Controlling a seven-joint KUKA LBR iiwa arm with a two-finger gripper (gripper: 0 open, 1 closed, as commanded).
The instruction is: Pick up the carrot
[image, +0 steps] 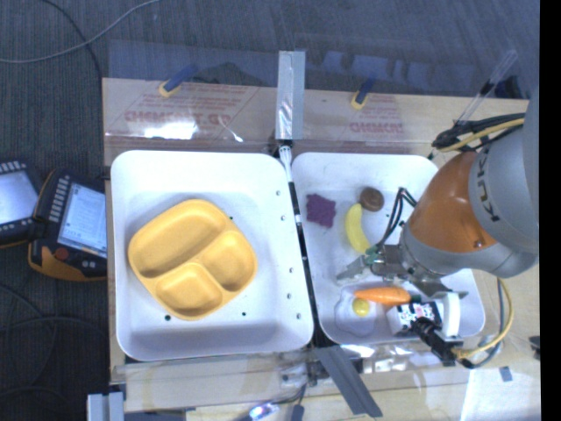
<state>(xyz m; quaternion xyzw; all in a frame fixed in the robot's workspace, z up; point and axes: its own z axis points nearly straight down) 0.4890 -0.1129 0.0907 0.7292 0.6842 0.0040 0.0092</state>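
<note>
The carrot (386,295) is a small orange piece lying lengthwise in the front part of the right bin (316,261). My gripper (384,273) hangs directly over it, at the carrot's far side and very close to it. From this height I cannot make out whether they touch. The grey arm with its orange band (447,213) reaches in from the right and hides the bin's right part.
A fried-egg toy (359,307) lies just left of the carrot. Farther back are a yellow banana (355,226), a purple piece (320,210) and a brown round thing (372,199). The left bin (131,323) holds a yellow divided plate (191,257).
</note>
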